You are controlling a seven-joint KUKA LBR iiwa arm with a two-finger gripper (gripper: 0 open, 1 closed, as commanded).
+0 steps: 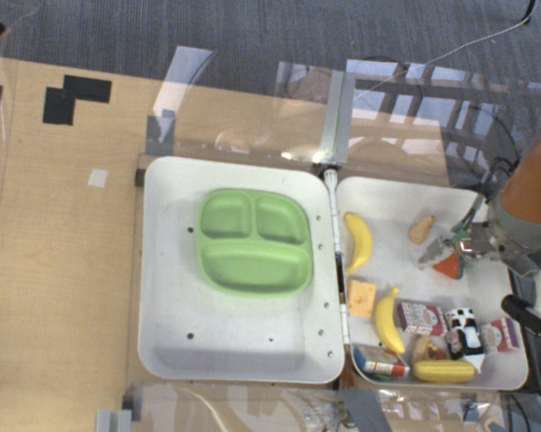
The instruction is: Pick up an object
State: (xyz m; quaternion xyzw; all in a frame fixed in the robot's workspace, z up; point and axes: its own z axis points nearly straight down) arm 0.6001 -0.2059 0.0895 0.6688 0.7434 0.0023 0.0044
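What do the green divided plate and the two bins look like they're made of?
Green plate: looks like moulded plastic, matte, judging by its even colour and soft rounded compartment edges. Left bin and right bin: probably white plastic or coated sheet, smooth with a slight sheen; rounded corners, but the exact material can't be told.

A robotics lab — clear plastic guards fence a wooden bench bearing two white bins.

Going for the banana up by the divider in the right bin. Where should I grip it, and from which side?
Take the banana across its middle, coming straight down from above. It lies flat along the divider, curved, with bare bin floor on its right; the cheese slice sits just beyond its lower tip. Close the pincer across the narrow width, probably not lengthwise.
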